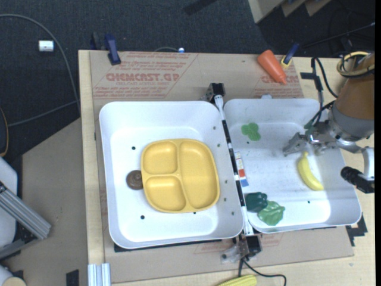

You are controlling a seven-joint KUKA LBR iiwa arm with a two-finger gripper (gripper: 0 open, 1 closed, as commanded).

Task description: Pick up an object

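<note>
Camera view: the metal two-finger gripper point(302, 142), jaws spread, hovers just above the curved yellow plastic banana point(309, 173). Nothing is grasped yet; closing and lifting remain

camera: fixed overhead | slanted down | both bins point(113, 159) framed

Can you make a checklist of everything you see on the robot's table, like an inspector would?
Surface: brown bench board bearing two white bins, left bin and right bin.
Job's things: banana, small green piece, dark and light green toys in right bin.
Clutter: yellow divided plate and brown disc in left bin; orange carrot on the board.
Grippers: pincer open above right bin, holding nothing.
Cables: black cable near arm.
Surroundings: dark carpet.
</note>
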